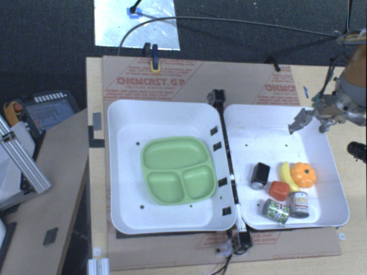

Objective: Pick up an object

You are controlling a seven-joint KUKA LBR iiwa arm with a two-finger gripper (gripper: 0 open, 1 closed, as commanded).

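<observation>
Jaws spread open, holding nothing, gripper (309,121) above right bin (252,125) far edge, one orange pumpkin (303,175), one yellow banana (287,174), two cans (287,206), one green compartment plate (176,169) in left bin (123,153).

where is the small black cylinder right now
The small black cylinder lies in the right white bin, left of the yellow banana and red block.

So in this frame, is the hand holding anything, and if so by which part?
Nothing is held. The hand hangs open over bare floor at the far right of the right bin, apart from the objects clustered at the bin's near end.
</observation>
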